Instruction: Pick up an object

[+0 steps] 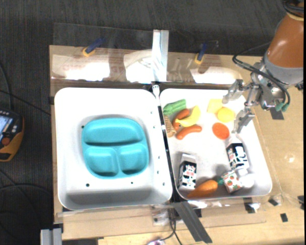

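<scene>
The gripper [238, 102] hangs over the right bin [262, 157], near its upper right corner, fingers spread and gripping nothing. Just beside them sit a yellow round piece [225, 114] and an orange one [220, 130] — close neighbours (both small and likely slippery), so a descent risks nudging one aside or pinching both.

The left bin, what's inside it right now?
Inside the left bin sits one turquoise divided tray, open side up, its three compartments bare. Whatever lies beneath the tray is covered and cannot be seen.
</scene>
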`<state>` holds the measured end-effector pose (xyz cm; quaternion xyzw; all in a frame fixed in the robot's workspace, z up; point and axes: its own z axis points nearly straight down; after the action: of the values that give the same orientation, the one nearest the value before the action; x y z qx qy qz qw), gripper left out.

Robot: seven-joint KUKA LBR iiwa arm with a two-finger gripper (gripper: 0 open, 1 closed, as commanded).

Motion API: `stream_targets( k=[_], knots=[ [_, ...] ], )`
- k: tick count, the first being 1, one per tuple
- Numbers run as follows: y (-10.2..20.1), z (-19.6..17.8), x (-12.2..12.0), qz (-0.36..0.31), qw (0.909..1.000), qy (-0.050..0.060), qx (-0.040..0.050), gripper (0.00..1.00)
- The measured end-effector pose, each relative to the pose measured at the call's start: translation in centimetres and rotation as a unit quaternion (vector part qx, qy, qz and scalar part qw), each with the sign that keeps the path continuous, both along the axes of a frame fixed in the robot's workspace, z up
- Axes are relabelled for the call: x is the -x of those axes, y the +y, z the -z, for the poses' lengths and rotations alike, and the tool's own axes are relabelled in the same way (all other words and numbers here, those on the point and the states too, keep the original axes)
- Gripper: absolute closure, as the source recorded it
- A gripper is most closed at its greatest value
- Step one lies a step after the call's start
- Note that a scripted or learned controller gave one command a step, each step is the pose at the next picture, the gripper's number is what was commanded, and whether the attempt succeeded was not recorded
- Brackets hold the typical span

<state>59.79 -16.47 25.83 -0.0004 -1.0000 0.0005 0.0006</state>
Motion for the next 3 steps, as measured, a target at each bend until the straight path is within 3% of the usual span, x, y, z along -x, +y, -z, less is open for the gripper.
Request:
stream_targets(
  k=[1,2,3],
  knots=[
    [0.6,16.6,2.0,-0.015,0.9999,0.001,0.0002,0.00],
    [6.1,16.9,-2.6,0.020,0.9998,-0.006,0.0011,0.00],
    [-2.8,16.9,0.1,0.035,0.9993,-0.007,0.0024,0.00]
  ],
)
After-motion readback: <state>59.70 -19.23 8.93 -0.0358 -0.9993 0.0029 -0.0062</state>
